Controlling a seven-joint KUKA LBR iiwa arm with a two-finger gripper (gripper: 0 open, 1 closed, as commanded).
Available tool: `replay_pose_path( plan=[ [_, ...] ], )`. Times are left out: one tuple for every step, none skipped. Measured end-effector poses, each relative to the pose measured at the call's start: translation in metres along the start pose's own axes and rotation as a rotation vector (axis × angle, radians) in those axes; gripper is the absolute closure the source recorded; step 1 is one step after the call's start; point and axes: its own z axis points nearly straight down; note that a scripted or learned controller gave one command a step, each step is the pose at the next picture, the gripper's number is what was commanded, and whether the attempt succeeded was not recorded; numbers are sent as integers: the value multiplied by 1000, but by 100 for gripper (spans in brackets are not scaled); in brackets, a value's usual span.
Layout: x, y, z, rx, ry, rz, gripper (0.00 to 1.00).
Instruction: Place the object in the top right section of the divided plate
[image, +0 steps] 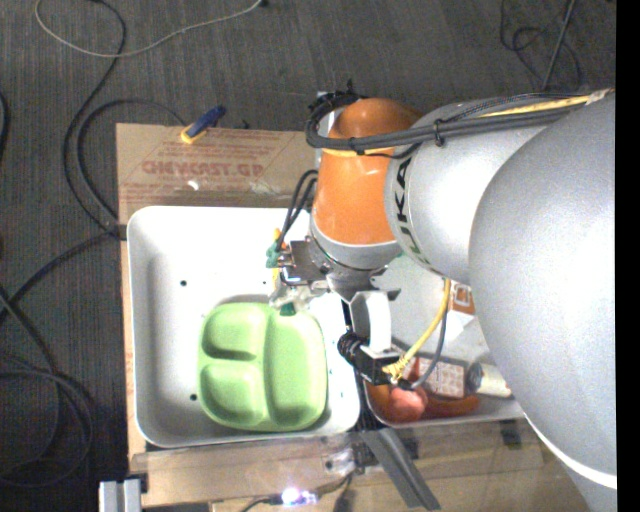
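From the overhead camera, the gripper (288, 300) is sitting right at the top edge of the green divided plate (264, 368) in the left bin (160, 260), with a small green object (288, 309) showing at its tip, touching the plate's rim. Can't tell if it's actually pinched, tbh. The grey-and-orange arm (400, 190) is reaching in from the right, wrist pointing down over the bin.

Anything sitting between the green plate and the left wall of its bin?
No. In the camera view, bare white bin floor runs from the green plate to the left wall, with only a few small dark specks on it.
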Motion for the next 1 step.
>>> replay_pose_path(
  plan=[
    [47,-39,17,1,1,-341,100]
  ],
)
